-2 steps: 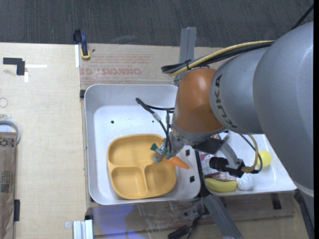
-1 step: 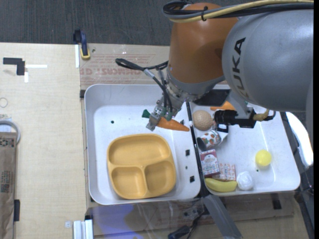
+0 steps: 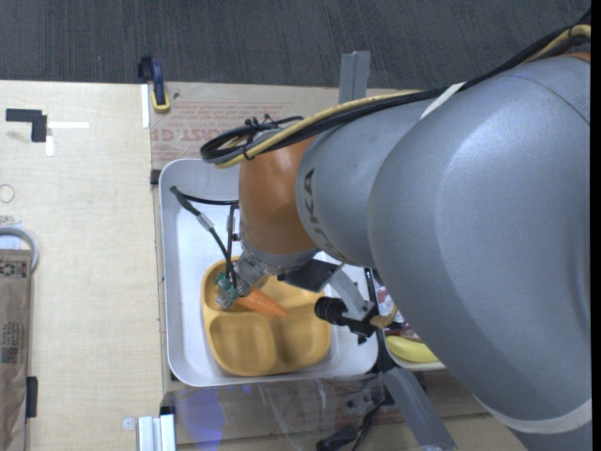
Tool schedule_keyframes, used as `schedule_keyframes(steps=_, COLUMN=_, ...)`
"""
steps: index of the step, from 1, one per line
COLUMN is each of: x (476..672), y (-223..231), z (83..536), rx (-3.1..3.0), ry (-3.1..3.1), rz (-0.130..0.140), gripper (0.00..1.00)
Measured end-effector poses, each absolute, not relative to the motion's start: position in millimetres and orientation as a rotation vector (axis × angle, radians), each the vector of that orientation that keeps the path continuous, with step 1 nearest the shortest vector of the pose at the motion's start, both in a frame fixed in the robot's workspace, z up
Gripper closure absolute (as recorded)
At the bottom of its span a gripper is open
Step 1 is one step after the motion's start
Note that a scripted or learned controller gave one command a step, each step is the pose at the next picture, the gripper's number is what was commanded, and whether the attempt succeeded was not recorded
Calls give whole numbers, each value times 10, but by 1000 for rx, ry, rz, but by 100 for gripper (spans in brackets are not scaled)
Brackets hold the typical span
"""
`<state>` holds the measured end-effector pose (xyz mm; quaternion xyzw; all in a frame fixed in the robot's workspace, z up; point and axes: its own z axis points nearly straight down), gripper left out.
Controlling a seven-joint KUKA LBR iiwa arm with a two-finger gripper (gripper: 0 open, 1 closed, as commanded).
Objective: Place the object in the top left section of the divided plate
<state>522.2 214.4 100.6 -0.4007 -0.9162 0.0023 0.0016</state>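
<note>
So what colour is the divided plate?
Yellow, seen in the camera view: the divided plate lies in the white bin.

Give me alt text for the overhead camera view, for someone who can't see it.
A big grey robot arm with an orange band reaches from the right over a white bin holding a yellow divided plate. An orange carrot lies on the plate below the wrist. A banana peeks out at the arm's lower edge.

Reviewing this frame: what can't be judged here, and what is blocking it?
- Gripper: the arm's orange band and wrist cover it in the camera view, so finger state cannot be told.
- Divided plate: its upper sections sit under the wrist.
- Carrot: one end runs under the wrist, so whether it is held is unclear.
- Yellow object: mostly behind the arm.
</note>
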Motion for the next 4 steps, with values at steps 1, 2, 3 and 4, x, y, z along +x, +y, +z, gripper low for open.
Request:
schedule_keyframes(steps=1, x=5000, y=2074, z=1959, rx=-1290, ry=-2863, rz=8, gripper=100)
schedule_keyframes(steps=2, x=4979, y=2141, z=2145, rx=-773, ry=-3043, rz=4, gripper=100)
schedule_keyframes(steps=3, x=5449, y=2100, z=1613, rx=-553, ry=-3090, rz=4, gripper=100)
schedule_keyframes(steps=4, x=5325, y=2130, z=1381, rx=-732, ry=-3050, rz=5, gripper=100)
